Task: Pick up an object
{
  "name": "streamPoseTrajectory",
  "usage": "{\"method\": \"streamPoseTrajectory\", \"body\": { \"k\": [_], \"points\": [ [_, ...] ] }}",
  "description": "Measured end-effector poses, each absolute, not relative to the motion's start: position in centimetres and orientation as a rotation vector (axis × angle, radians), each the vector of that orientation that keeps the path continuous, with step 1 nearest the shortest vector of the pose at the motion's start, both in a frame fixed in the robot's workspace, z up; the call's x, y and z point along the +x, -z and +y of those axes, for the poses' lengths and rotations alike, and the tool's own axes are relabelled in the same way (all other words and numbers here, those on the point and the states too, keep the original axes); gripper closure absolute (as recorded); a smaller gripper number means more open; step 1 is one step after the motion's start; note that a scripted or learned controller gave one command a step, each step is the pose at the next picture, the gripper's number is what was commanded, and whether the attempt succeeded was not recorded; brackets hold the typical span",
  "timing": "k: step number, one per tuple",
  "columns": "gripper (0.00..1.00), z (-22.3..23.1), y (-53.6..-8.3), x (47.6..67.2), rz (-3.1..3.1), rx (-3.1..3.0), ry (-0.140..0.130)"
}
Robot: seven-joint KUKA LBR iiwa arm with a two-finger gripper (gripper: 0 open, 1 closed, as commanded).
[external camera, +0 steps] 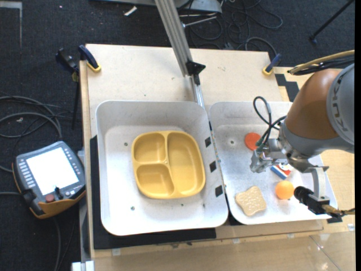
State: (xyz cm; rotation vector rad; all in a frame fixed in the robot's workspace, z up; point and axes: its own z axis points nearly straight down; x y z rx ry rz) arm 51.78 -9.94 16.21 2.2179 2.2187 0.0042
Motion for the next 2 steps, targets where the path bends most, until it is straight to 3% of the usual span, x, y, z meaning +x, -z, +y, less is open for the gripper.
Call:
{"method": "streamPoseTrajectory", "body": {
  "k": [1,2],
  "points": [
    [1.00,-9.9,-21.3,52.0,2.221,2.215,-0.005],
    [1.00,-4.6,-20.6,53.7,2.230,2.213,-0.003]
  ]
}}
